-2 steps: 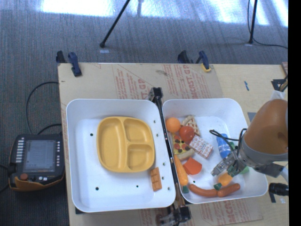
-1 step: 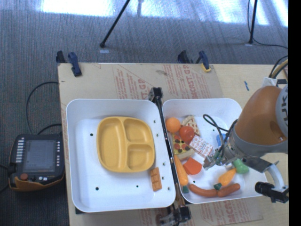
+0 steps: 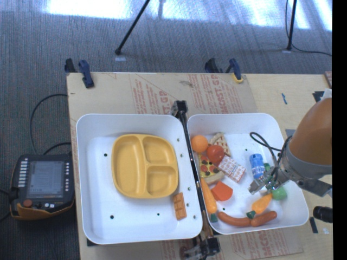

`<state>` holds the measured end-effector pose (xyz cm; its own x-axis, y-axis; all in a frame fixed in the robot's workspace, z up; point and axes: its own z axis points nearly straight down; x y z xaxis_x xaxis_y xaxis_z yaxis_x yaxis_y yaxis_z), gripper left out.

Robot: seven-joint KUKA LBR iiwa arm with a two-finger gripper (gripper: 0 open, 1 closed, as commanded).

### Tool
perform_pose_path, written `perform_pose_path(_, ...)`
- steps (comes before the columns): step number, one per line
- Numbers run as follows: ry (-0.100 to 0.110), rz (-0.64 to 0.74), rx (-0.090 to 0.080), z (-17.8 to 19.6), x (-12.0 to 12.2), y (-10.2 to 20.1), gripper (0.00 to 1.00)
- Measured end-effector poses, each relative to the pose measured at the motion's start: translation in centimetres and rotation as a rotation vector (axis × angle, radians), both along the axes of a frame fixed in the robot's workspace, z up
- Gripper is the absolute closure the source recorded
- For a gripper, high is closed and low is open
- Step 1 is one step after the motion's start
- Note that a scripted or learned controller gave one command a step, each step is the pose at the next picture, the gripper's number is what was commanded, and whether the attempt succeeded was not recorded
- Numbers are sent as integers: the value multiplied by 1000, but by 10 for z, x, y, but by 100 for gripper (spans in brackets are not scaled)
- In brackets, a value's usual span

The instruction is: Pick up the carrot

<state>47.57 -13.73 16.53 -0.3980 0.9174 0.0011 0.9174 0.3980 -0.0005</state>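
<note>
Lying lengthwise, orange carrot [image 3: 209, 197] with green end, hand [image 3: 264, 184] grip state unclear

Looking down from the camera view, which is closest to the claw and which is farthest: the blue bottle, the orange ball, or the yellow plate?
From the claw, at the right bin's right side:
1. Blue bottle, just up and left of it in the right bin.
2. Orange ball, at the right bin's far left.
3. Yellow divided plate, over in the left bin.
</note>
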Motion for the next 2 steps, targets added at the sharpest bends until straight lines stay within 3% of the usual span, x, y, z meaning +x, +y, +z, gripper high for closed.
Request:
perform_pose_path(1, 1, -283, 0, 12, 0, 42, 100)
perform_pose_path(2, 2, -196, 0, 1, 0, -8, 100)
